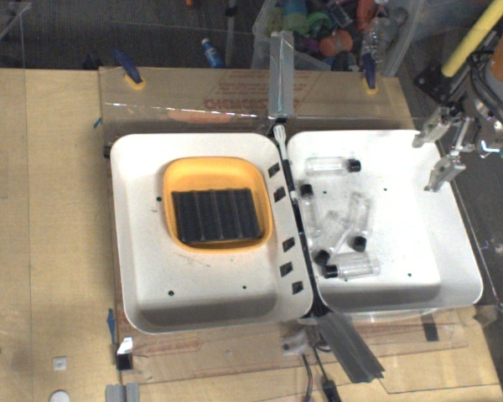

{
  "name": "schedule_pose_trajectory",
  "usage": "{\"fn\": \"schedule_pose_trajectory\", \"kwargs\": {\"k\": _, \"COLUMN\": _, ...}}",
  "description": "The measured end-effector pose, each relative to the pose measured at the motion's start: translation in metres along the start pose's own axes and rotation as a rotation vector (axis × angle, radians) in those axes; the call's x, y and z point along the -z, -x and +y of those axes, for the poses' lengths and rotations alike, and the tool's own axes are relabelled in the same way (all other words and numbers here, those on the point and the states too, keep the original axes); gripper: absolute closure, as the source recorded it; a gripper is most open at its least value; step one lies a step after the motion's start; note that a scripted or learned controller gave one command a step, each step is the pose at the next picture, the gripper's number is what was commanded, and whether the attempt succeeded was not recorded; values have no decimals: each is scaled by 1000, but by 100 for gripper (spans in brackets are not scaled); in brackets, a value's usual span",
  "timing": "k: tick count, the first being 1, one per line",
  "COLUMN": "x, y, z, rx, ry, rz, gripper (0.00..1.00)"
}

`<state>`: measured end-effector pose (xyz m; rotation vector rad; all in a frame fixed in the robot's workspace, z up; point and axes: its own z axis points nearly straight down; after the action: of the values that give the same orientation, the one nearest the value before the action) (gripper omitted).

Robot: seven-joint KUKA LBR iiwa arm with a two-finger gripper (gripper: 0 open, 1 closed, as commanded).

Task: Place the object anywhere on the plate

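An orange plate (174, 179) with a dark ridged insert (215, 216) lies in the left bin (142, 283). Several clear plastic vials with black caps (339, 229) lie scattered in the left part of the right bin (419, 258); one vial (331, 165) lies apart near the bin's back. My gripper (443, 153) hangs at the right bin's back right corner, above its rim, far from the vials. Its fingers (440, 175) look spread with nothing between them.
A metal divider (282, 82) stands at the back between the two bins. A black strip with white marks (287, 224) runs along the seam. A bin of coloured toys (335, 11) sits behind the bench.
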<state>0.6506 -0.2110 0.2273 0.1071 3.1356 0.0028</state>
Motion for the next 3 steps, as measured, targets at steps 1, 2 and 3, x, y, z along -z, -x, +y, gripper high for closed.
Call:
{"fn": "schedule_pose_trajectory", "kwargs": {"k": 1, "x": -9, "y": 7, "z": -11, "rx": 344, "ry": -1, "rz": -5, "gripper": 0}}
{"fn": "schedule_pose_trajectory", "kwargs": {"k": 2, "x": -19, "y": 19, "z": -9, "rx": 673, "ry": -1, "rz": -7, "gripper": 0}}
{"fn": "schedule_pose_trajectory", "kwargs": {"k": 3, "x": -5, "y": 19, "z": -6, "rx": 977, "ry": -2, "rz": -7, "gripper": 0}}
